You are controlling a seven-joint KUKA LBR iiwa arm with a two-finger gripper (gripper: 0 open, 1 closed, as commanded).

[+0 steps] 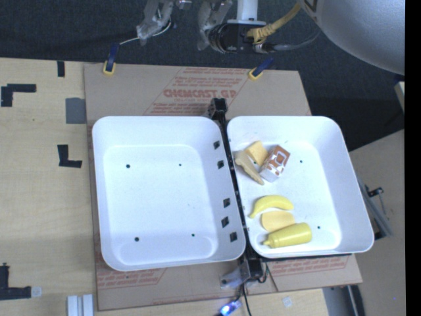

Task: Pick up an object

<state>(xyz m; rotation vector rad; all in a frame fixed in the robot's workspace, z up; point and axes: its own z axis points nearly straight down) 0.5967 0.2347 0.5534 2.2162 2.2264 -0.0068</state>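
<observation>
1. High at the far edge of the view, the hand [186, 18] hangs beyond the table [39, 176], past both bins. Its two fingers are spread, with nothing between them.

2. Every candidate object lies well apart from the hand, toward the near side and a little to the view's right, in the right bin [329, 137]. The left bin [112, 137] is just as far on the near side.

3. Nearest the hand are a pale yellow block [255, 153] and a small brown-and-white carton [276, 162], touching each other near the divider between the bins.

4. Farther on lies a banana [270, 204], its long axis running roughly across the view, with a gentle upward curve.

5. Farthest is a yellow mustard bottle [288, 235] lying on its side, long axis also across the view and tilted slightly, cap end toward the divider. A flat yellowish piece [271, 220] sits between it and the banana.

6. Judged from this layout, the approach must carry the hand over the bin's far rim and then descend; the bottle and banana look easiest if the fingers close across their short width.
</observation>
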